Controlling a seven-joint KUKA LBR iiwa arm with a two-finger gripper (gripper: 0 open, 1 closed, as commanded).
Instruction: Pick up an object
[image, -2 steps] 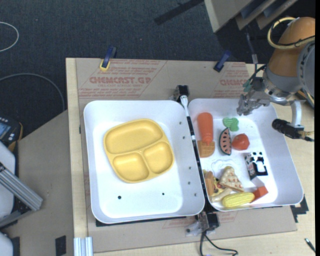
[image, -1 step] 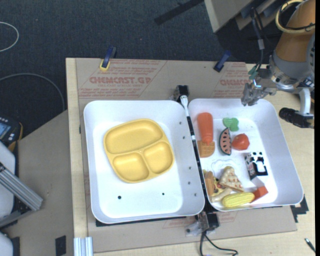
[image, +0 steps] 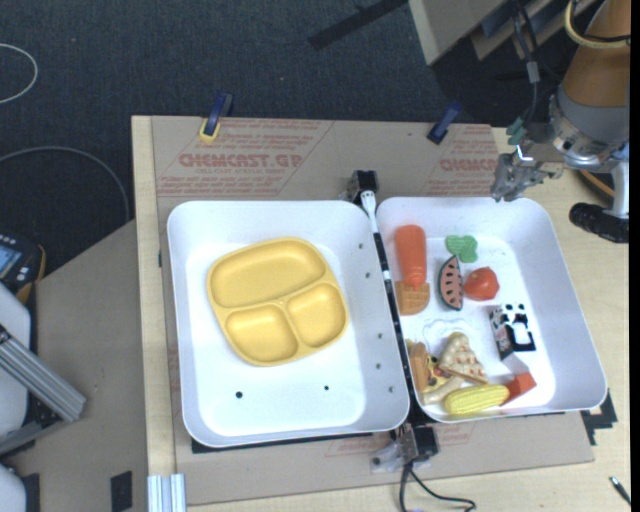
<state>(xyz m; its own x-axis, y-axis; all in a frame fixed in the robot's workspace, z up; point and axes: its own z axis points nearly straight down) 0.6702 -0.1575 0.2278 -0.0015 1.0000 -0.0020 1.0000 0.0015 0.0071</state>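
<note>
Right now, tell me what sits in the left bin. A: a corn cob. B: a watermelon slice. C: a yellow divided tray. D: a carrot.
C: the yellow divided tray lies alone in the left bin; the toy foods are all in the right bin.

Bright, even overhead light; soft shadows, mild blur.

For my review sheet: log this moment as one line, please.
gripper: above right bin's far rim, nothing seen held | toys: in right bin | yellow tray: in left bin | pick: not yet done
</note>
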